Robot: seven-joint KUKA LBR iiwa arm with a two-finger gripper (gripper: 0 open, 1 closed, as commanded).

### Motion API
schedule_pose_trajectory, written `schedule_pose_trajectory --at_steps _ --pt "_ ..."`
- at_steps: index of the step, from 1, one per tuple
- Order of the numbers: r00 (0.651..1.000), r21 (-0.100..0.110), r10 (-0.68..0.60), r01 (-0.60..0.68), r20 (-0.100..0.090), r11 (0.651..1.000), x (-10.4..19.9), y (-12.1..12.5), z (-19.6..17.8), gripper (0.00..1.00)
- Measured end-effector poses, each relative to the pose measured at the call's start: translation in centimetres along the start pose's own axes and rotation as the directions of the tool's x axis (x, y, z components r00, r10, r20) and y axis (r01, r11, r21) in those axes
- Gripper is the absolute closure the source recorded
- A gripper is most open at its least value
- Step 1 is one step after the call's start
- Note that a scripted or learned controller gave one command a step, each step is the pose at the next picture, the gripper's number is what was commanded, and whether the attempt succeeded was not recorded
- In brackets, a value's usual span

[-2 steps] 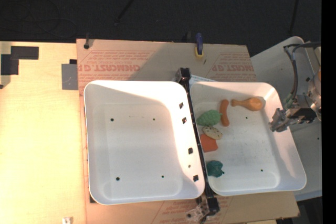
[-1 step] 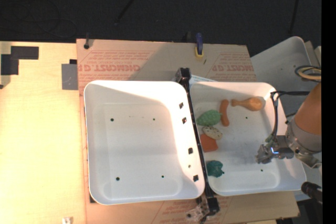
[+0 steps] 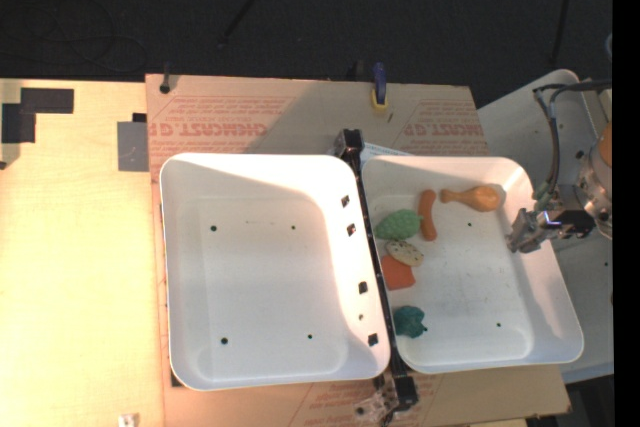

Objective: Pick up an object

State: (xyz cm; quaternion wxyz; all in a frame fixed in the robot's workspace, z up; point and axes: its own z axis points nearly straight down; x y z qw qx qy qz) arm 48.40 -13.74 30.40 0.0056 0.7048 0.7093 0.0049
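- While the gripper (image 3: 524, 237) hangs over the right bin's (image 3: 545, 340) right rim, I cannot tell its state.
- Toy food lies left: sausage (image 3: 428, 215), drumstick (image 3: 472, 198).

Only legible text: faint red print on the brown cardboard sheet (image 3: 300, 120) behind the two white bins (image 3: 190, 215), upside down, roughly "CHEMCAST GP", repeated toward the right, partly cut off.

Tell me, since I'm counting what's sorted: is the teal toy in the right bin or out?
In: the teal toy lies on the right bin's floor.
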Motion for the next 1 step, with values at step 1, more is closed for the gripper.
schedule_pose_trajectory --at_steps 1 --pt "1.0 0.024 0.01 -0.01 -0.002 1.0 -3.44 -1.14 6.69 1.0"
